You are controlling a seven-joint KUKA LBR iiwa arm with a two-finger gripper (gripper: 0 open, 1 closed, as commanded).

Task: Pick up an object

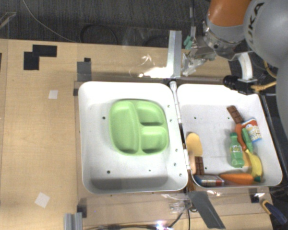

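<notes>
Arm raised behind the bins, its upper part cut off by the frame.
The gripper point(192, 61) is a blur above the divider. Toys crowd the right bin point(206, 116): bottle point(236, 150), banana point(254, 164), carrot point(237, 178). Green tray point(137, 126) in left bin point(93, 143); wooden bench point(33, 128), dark floor.

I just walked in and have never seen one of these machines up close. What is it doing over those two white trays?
A grey and orange robot arm is trying to pick something up. Its gripper hangs above the far edge where the two bins meet, with nothing visibly in it. The left bin holds a green divided plate. The right bin holds small toy foods along its near and right sides, such as a green bottle, a banana and a carrot.
</notes>
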